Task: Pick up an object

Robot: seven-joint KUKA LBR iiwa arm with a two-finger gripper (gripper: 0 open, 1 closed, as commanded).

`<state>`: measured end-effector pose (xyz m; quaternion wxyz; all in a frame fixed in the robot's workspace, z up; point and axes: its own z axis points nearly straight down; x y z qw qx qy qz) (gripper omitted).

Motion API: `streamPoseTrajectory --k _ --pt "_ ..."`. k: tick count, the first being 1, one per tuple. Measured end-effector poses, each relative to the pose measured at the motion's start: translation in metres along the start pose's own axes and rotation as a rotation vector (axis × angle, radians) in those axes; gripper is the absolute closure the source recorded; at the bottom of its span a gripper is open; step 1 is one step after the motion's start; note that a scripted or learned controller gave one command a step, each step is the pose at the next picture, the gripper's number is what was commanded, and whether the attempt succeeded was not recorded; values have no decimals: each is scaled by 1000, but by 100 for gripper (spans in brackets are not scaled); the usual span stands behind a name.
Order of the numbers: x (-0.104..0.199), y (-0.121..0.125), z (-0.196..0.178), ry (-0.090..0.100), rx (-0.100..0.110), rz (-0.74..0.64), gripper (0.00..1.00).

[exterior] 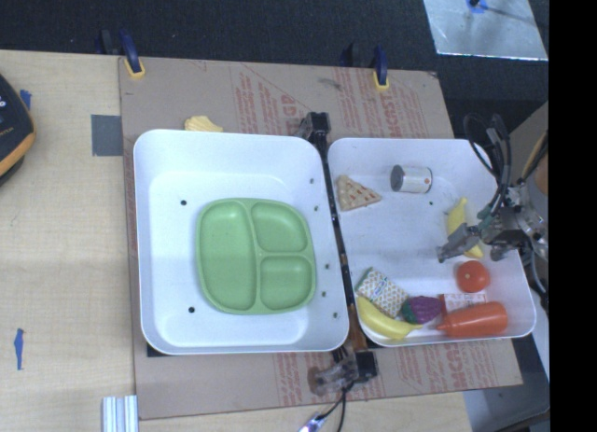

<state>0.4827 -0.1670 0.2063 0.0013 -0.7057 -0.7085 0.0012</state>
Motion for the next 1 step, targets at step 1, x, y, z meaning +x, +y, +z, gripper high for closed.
streamPoseTrajectory --k 1 --pt "-44 50 115 -1 1 -1 0"
